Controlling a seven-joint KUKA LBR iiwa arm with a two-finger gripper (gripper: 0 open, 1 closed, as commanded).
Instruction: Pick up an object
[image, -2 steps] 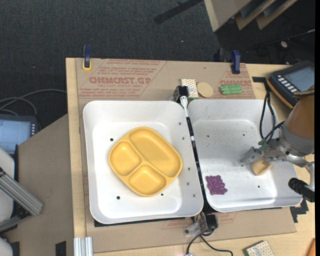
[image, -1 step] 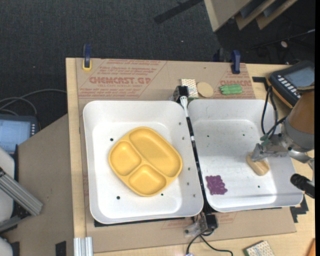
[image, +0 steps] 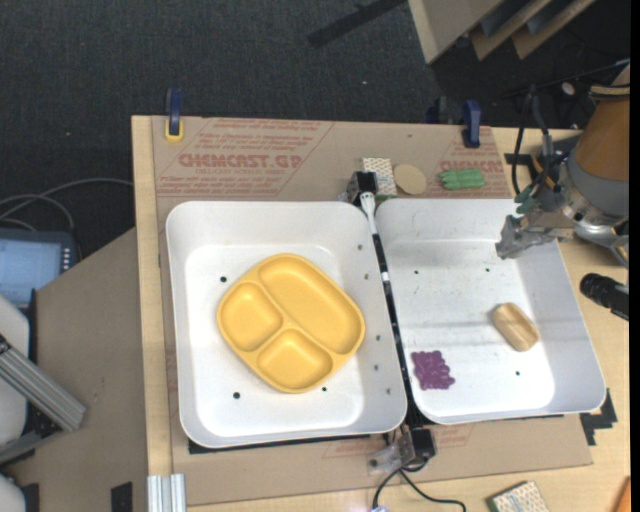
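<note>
In the right bin (image: 470, 255) lie a tan bread-like block (image: 514, 326) toward the right side and a small purple grape bunch (image: 432, 369) near the front left corner. My gripper (image: 513, 240) hangs over the far right part of that bin, well behind the tan block, with nothing seen between its fingers. The grey arm with its orange band reaches in from the right edge. A yellow divided plate (image: 289, 321) rests in the left bin (image: 195, 300).
On the cardboard behind the bins lie a round tan disc (image: 409, 179) and a green object (image: 462, 180). Blue clamps (image: 174, 113) hold the board's back edge. A black cable fitting (image: 362, 186) sits between the bins at the back.
</note>
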